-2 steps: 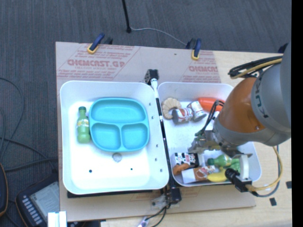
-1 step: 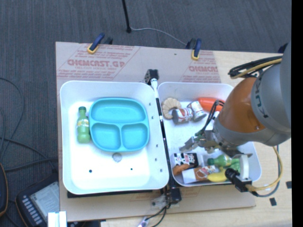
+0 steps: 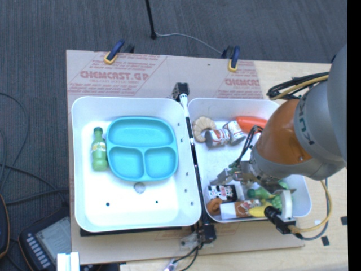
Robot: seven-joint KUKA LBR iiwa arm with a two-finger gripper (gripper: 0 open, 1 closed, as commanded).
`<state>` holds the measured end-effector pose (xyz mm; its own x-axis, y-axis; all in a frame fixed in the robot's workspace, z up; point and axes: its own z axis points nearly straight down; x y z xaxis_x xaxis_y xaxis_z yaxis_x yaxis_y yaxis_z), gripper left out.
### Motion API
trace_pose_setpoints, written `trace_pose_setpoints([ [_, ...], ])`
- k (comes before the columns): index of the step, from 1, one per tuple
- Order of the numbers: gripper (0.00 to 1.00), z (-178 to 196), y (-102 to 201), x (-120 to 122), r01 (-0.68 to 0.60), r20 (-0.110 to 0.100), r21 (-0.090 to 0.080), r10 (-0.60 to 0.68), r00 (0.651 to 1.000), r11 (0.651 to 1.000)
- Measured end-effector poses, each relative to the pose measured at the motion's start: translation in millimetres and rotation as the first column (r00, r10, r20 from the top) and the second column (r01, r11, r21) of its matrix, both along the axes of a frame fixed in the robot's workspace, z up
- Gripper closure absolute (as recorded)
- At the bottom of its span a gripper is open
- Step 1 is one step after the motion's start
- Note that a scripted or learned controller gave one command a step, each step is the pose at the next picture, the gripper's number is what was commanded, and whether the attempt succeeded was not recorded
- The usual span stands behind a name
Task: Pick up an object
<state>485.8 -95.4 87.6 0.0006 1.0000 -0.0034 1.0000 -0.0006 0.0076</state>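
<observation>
The gripper (image 3: 234, 176) hangs low over the right bin (image 3: 220, 151); whether its fingers are spread or pinched, I cannot tell. Just below them lies a clutter of small packages (image 3: 228, 199). Left: one blue divided plate (image 3: 142, 149), one green bottle (image 3: 99, 149).

Bottle (image 3: 99, 149) left of tray (image 3: 141, 149) in left bin (image 3: 82, 196).

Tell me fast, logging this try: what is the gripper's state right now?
Gripper: cannot be told; it is low over the clutter in the right bin.
</observation>
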Motion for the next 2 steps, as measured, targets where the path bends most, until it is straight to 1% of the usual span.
trace_pose_setpoints([
  [1,1.00,10.6,0.1,1.1,0.000,0.003,0.000,0.000,1.000,1.000],
  [2,0.00,10.4,0.2,1.0,0.000,0.002,0.000,0.000,1.000,1.000],
])
